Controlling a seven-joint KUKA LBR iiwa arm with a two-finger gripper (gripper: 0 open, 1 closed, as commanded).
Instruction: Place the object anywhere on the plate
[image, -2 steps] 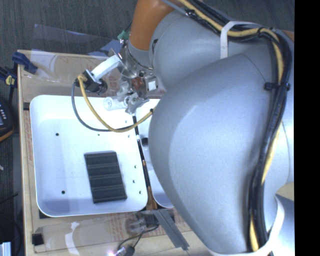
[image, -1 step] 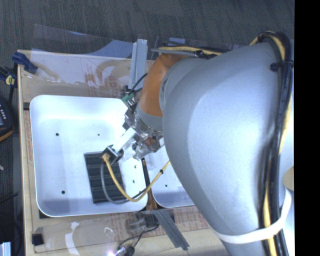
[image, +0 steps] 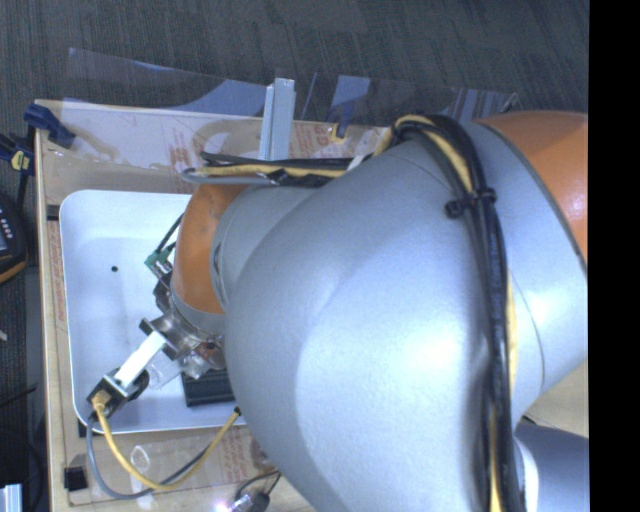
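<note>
- You are looking down on the grey arm (image: 400, 330), which is filling most of the camera view as it is reaching in from the right over the bins.
- Its orange band (image: 195, 250) is showing just above the wrist, over the left white bin (image: 90, 260).
- The gripper (image: 190, 350) is sitting low over the near part of that bin, but the arm is covering it so much that you cannot tell how it is set.
- A white bracket with a yellow cable (image: 150, 465) is sticking out from the wrist toward the bin's near left corner, and the cable is looping over the bin's near rim.
- A dark flat block (image: 208, 388) is lying just beneath the wrist; whether it is part of the tool or a loose thing, you cannot tell.
- The task's object and the plate are hidden behind the arm, so you cannot place either one.
- A small dark speck (image: 114, 268) is resting on the bin floor, well apart from the wrist.
</note>
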